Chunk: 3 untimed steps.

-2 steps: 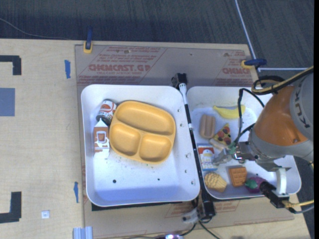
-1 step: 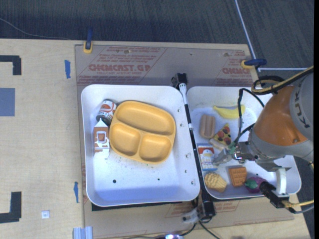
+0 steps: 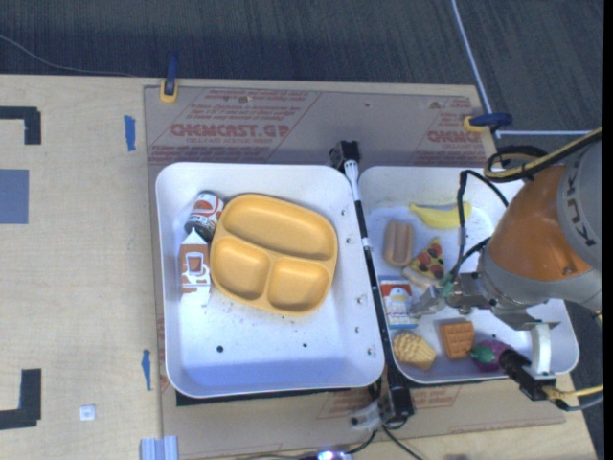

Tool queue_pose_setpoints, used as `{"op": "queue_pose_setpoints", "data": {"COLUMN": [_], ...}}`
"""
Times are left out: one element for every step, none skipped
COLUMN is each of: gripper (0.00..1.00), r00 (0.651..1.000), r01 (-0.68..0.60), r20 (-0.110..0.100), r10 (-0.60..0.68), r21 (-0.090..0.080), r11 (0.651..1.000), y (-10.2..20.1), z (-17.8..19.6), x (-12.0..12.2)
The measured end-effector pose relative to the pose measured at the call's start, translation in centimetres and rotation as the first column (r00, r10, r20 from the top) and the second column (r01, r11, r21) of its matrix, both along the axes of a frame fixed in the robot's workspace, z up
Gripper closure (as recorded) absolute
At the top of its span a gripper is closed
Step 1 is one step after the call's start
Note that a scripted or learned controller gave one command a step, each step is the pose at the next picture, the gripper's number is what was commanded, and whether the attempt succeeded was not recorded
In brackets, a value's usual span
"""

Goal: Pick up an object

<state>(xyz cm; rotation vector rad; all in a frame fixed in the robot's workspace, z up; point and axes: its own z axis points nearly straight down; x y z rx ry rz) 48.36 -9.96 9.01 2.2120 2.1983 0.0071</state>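
The brown board [image 3: 316,123] under the two bins carries red print that reads "CHEMCAST GP", seen upside down along its far edge, with a second block of the same red lettering at the far right corner that is too small to read. The left bin [image 3: 268,353] holds a yellow divided tray [image 3: 271,252] with three compartments, lying a little askew. Tucked against its left side are a small can [image 3: 202,215] with a red, white and dark label and, just below it, a small carton [image 3: 194,268] with orange and white print; neither label is legible.

The right bin [image 3: 565,348] holds toy food: a banana [image 3: 438,216] at the far side, a hot dog [image 3: 398,242] beside the dividing wall, a pizza slice [image 3: 427,260] just right of it, a small white packet [image 3: 396,300] with red and blue print, a corn cob [image 3: 414,350] at the near left, an orange waffle-like cracker [image 3: 456,338] and a purple piece with green [image 3: 486,355] next to it.

The arm's orange band [image 3: 538,238] hangs over the right half of this bin and hides part of its floor. The gripper [image 3: 429,302] sits low among the packet, pizza slice and cracker; whether it is parted or closed I cannot tell, and nothing is visibly held. Blue clamps [image 3: 488,120] pin the board at its far edge.
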Motion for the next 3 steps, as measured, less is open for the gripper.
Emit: {"op": "queue_pose_setpoints", "data": {"gripper": [0.0, 1.0, 0.0], "r00": [1.0, 1.0, 1.0], "r01": [-0.001, 0.001, 0.001], "r20": [0.0, 0.009, 0.008], "r10": [0.001, -0.001, -0.001], "r21": [0.001, -0.008, -0.007], "r11": [1.0, 1.0, 1.0], "y": [0.0, -0.3, -0.3], "z": [0.0, 1.1, 1.1], "x": [0.0, 0.2, 0.2]}}
